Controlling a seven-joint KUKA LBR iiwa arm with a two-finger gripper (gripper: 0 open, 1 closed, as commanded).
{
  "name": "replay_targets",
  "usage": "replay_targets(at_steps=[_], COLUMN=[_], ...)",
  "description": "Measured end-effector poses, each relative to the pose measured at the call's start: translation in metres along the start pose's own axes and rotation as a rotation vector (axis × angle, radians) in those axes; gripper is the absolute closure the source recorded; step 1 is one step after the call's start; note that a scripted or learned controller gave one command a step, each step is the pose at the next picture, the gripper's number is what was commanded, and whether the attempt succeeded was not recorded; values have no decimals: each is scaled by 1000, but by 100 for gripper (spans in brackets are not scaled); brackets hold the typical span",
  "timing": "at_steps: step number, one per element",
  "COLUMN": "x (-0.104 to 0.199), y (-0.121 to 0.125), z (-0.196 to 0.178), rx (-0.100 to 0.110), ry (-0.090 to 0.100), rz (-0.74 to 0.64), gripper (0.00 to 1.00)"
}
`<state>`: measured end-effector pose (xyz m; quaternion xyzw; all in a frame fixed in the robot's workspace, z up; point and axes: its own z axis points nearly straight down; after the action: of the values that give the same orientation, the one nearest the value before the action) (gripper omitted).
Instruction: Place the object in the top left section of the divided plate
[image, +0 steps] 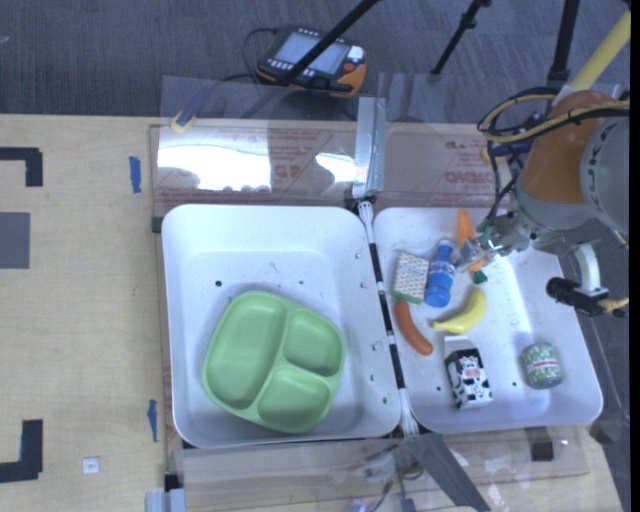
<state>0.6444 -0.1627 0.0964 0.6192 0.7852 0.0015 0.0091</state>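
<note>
Green divided plate in left bin, unloaded. In right bin: cracker packet, hot dog, blue bottle, banana, cow-print carton, green can. Gripper low beside carrot and bottle; finger state impossible to tell.

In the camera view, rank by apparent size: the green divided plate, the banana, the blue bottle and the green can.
1. green divided plate, by far the largest.
2. banana.
3. blue bottle and green can: these look alike in area, the bottle longer and slimmer, so I leave them unranked.
</note>
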Motion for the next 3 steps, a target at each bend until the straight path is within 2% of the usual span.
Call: replay_targets(at_steps=[1, 2, 3], x=[-58, -50, -46], y=[11, 12, 12], z=[2, 8, 9], rx=[21, 24, 50], ry=[22, 35, 41], rz=[-3, -1, 395], gripper=[100, 0, 0])
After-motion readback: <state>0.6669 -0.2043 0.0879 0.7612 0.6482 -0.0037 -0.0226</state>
